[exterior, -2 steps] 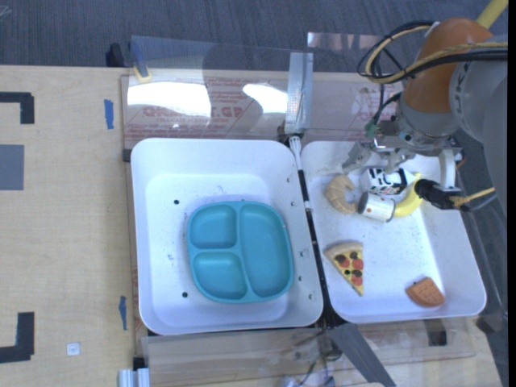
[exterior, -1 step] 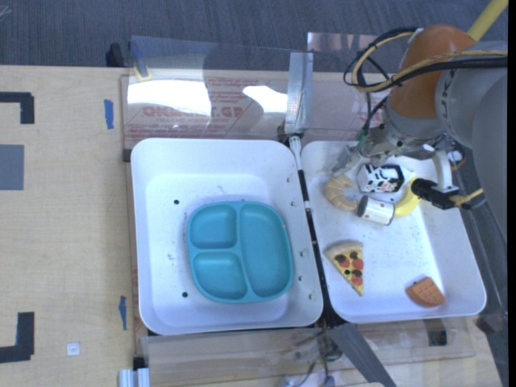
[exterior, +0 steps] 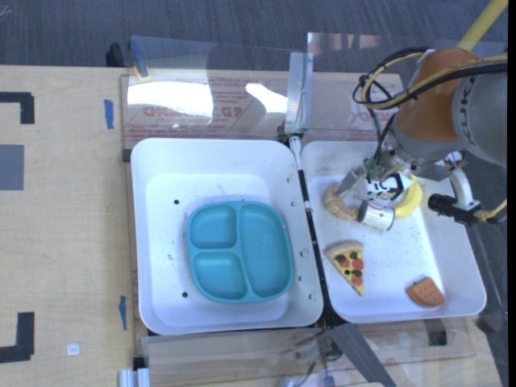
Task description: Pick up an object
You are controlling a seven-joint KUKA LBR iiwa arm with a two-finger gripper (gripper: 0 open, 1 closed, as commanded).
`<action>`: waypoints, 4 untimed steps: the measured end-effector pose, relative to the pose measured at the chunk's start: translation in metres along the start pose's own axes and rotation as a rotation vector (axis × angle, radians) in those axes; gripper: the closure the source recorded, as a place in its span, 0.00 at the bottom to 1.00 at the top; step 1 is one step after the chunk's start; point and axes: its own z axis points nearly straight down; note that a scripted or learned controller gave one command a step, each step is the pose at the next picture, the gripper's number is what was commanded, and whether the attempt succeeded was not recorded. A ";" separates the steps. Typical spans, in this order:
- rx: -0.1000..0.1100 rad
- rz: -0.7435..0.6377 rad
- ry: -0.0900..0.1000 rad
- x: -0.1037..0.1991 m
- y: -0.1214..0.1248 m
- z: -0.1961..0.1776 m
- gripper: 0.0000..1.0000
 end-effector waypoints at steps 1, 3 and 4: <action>-0.004 -0.032 0.002 0.002 -0.016 -0.001 0.00; 0.007 0.094 0.002 0.003 -0.003 0.001 0.00; -0.004 -0.015 -0.002 0.029 -0.060 -0.002 0.00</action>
